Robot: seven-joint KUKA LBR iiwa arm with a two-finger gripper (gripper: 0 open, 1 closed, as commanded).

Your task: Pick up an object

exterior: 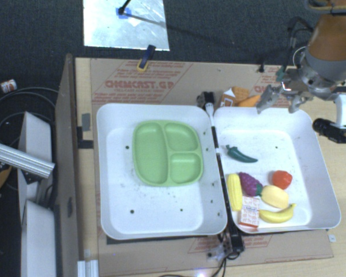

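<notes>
2 shallow white bins sit side by side on the bench: the left bin lies well off to the left of the jaws, and the right bin spreads out just below them. 1 grey arm with an orange band reaches in from the right, above and behind the jaws. 1 green divided plate, with 3 compartments, rests in the left bin, far to the left and lower than the jaws. The right bin carries 7 small things, all well below the jaws: 1 banana at the near wall, 1 lemon touching it from above, 1 corn cob lower left of the jaws, 1 red-and-white packet beside the banana, 1 purple grape bunch between corn and lemon, 1 red tomato almost straight below the jaws, and 1 dark green chili pepper, the nearest of them, down and left. 1 orange item lies just left of the jaws at the bin's far rim; what it is cannot be told. The gripper hovers over the far rim of the right bin with its 2 fingers spread apart, pinching nothing and touching nothing that can be seen.
</notes>
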